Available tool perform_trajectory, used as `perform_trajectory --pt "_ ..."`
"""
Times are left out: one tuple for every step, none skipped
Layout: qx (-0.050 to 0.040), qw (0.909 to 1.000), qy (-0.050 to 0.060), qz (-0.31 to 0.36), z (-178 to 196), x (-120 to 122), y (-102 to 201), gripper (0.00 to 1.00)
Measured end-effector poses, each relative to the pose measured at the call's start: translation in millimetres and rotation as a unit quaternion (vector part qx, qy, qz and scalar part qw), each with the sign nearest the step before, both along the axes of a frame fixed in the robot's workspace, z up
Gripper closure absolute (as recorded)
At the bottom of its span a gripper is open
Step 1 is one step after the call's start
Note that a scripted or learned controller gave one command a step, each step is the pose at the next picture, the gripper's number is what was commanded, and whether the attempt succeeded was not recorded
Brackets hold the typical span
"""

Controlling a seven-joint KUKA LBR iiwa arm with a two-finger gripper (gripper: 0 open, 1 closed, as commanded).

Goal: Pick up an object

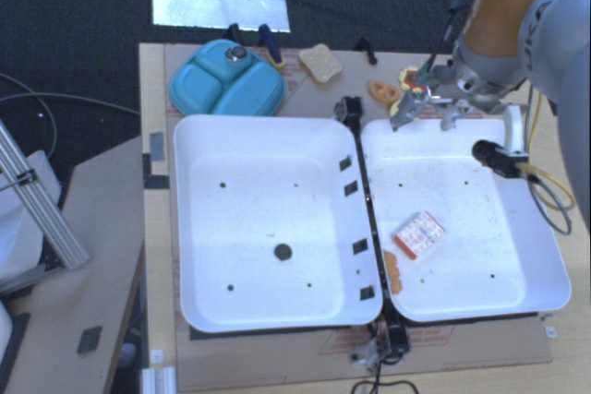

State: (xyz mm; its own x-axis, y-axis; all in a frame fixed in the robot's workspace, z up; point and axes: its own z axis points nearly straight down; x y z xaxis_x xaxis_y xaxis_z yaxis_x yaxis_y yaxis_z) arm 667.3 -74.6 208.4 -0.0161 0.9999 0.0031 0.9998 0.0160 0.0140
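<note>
A small red-and-white box (419, 235) lies tilted in the right bin (517, 291), near its middle. A tan, cookie-like piece (392, 272) rests against that bin's left wall. In the left bin (212, 198) sits a small dark round object (283, 251). My gripper (427, 115) hangs over the back rim of the right bin, well behind the box. Its two grey fingers (403, 113) stand apart, open, with nothing between them.
Behind the bins on the bench lie a blue lidded dish (226, 80), a toast-like piece (320, 63), an orange pretzel shape (382, 90) and a yellow item (408, 76). A black part (497, 159) on a cable juts over the right bin's back right.
</note>
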Motion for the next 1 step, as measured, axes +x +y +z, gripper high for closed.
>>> perform_trajectory --pt "-0.0023 0.9999 0.006 -0.010 16.5 -56.2 -53.6 0.00"
